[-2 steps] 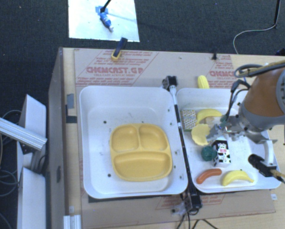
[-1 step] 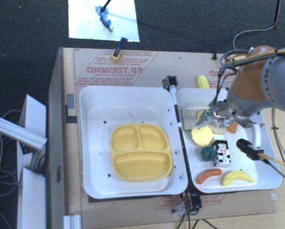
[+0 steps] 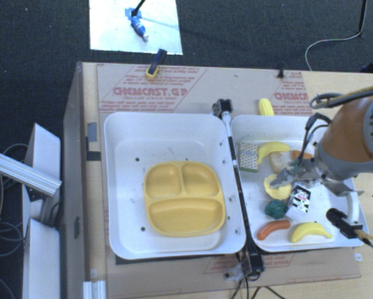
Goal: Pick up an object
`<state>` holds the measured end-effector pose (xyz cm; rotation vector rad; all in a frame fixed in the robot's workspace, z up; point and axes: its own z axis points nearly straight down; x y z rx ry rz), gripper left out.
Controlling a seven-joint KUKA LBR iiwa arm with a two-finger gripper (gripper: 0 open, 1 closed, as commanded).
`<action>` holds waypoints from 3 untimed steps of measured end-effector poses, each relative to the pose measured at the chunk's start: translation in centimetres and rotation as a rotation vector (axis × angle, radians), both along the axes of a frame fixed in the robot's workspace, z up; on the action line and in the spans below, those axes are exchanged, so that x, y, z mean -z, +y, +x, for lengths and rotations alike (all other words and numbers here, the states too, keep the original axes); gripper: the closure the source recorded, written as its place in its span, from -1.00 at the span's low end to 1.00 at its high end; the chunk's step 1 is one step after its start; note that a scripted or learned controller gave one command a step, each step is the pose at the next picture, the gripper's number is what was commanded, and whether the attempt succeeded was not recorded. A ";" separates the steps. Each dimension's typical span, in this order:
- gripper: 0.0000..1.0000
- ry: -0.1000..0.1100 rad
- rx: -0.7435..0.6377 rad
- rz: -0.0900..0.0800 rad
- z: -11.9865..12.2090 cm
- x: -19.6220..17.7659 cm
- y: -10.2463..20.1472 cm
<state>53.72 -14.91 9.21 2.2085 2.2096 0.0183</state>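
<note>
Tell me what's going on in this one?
A grey robot arm with an orange band reaches in over the right bin, its end effector low among toy food: two bananas, a sausage and a small black-and-white box. Nothing is clearly held. The left bin holds a yellow divided plate.

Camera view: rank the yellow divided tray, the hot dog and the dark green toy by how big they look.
1. Yellow divided tray, by far the largest, in the left bin.
2. Hot dog, in the right bin.
3. Dark green toy, slightly smaller than the hot dog; the gap is narrow.
</note>
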 end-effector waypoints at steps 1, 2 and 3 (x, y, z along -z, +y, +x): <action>-1.00 0.016 -0.004 0.004 9.0 0.7 2.5; -1.00 0.032 -0.001 0.006 12.1 0.9 2.3; -1.00 0.046 0.001 0.009 12.6 1.1 1.1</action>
